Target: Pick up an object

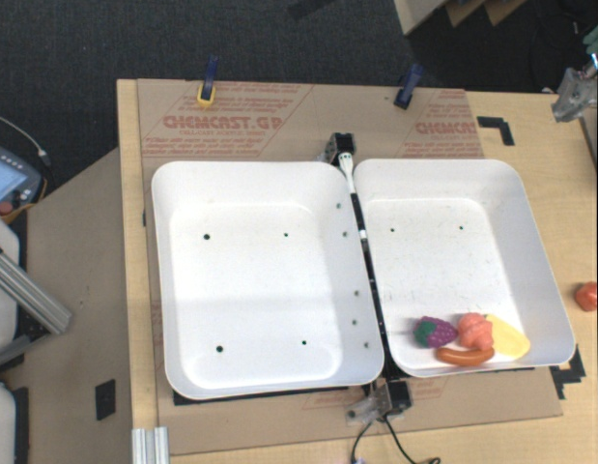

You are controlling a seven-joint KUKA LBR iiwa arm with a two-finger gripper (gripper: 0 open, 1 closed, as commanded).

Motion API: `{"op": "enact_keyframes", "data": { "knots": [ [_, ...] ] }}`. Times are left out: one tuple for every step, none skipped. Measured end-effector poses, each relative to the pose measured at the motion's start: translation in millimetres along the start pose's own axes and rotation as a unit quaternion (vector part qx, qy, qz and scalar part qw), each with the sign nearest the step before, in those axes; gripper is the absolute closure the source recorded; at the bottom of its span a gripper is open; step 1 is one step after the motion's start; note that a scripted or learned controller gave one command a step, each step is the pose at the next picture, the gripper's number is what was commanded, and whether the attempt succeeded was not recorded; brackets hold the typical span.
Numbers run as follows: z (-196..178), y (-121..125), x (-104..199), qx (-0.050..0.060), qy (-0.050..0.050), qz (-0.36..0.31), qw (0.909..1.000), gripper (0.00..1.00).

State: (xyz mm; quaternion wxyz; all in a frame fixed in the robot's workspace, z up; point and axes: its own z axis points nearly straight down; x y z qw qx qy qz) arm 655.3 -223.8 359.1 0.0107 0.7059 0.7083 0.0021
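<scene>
Lying clustered in the right bin's [530, 259] near corner, toys — purple grapes [436, 332], sausage [465, 356], orange piece [475, 331], yellow piece [509, 339] — all waiting unpicked; end effector's grip impossible to tell.

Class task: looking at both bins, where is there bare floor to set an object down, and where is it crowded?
The left bin offers bare floor wall to wall. The right bin is free across its far and middle floor. Its near corner is crowded: grapes, sausage, red toy, yellow piece.
</scene>
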Motion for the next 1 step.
{"op": "enact_keyframes", "data": {
  "knots": [
    [-10.7, 0.9, 0.0, -0.002, -0.001, 0.0, 1.0, 1.0]
  ]
}}
